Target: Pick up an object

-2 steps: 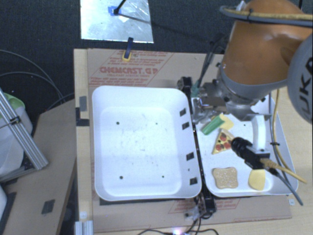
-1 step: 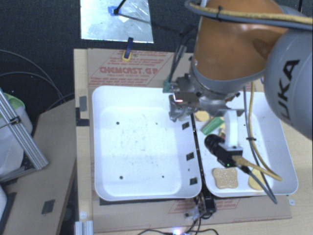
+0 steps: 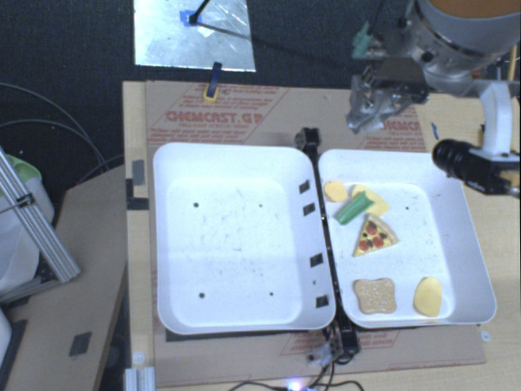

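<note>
The right bin (image 3: 456,243) holds several toy foods. A round yellow piece (image 3: 334,191) and a yellow wedge (image 3: 370,199) lie near its back left corner, with a green stick (image 3: 353,208) across them. A pizza slice (image 3: 374,236) lies mid-bin, a slice of toast (image 3: 375,295) near the front, and a yellow lemon-like piece (image 3: 428,296) at the front right. My gripper (image 3: 368,117) hangs high above the bench behind the right bin's back left corner, well apart from all of them. I see nothing between its fingers.
The left bin (image 3: 171,300) sits beside the right one, joined by a black clamp strip (image 3: 319,235). A shiny metal sheet (image 3: 194,21) lies beyond the bench. A metal frame (image 3: 32,226) stands at the far left.
</note>
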Tool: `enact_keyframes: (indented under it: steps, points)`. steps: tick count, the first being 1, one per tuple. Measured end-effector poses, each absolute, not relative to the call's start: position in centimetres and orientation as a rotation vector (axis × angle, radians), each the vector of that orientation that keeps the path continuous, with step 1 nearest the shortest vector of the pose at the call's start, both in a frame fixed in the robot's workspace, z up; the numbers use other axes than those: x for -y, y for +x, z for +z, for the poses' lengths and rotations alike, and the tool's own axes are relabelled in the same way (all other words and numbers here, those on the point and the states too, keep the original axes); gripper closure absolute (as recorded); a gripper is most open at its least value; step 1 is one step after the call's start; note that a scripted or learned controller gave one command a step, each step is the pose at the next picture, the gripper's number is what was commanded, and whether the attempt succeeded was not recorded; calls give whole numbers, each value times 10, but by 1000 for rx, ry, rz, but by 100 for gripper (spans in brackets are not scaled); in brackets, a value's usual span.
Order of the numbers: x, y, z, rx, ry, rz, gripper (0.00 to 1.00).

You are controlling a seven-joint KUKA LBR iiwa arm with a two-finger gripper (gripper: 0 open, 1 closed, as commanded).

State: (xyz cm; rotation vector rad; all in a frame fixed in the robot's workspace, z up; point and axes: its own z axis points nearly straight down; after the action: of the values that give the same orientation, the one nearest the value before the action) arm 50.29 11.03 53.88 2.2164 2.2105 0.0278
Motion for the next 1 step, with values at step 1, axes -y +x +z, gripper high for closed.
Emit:
enact_keyframes:
  steps: [1]
  points:
    - [-122,488,353,-2228,2226,-20,100]
